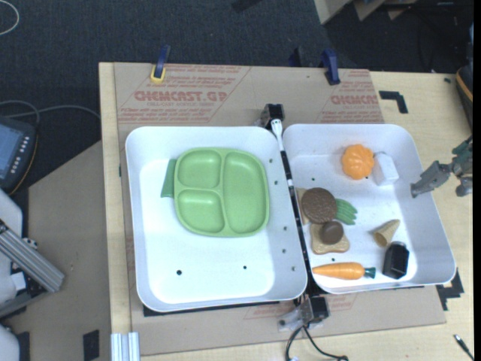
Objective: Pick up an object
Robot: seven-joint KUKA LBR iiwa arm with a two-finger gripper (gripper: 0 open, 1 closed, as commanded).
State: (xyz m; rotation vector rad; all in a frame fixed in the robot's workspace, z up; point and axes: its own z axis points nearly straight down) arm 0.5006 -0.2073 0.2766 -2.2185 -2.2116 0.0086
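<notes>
Lying in the right bin (425,150), toward its far side: an orange fruit (358,161), touching or all but touching a small white block (385,168) on its right. Nearer the bin's middle, close to the left wall, a round brown patty (319,204) with a green leafy piece (345,211) just beside it on the right. Right below the patty, a slice of toast (329,235), its upper edge meeting or slipping under the patty; hard to tell which. Further right, a tan cone (388,232), tipped on its side, and just below that a black piece (396,260) near the bin's near right corner. Along the near wall, a carrot (342,271), lying flat with its green end pointing toward the black piece.

Hanging at the right bin's right rim, level with the white block but apart from it: the gripper (440,185). Nothing seen in its grasp; whether released or clenched, impossible to tell at this angle.

Resting in the left bin (150,224), toward its far half: a green divided plate (222,191) with three compartments. Under both bins, a tabletop (110,201) with printed brown sheets, pinned at the far edge by two clamps (329,65).
</notes>
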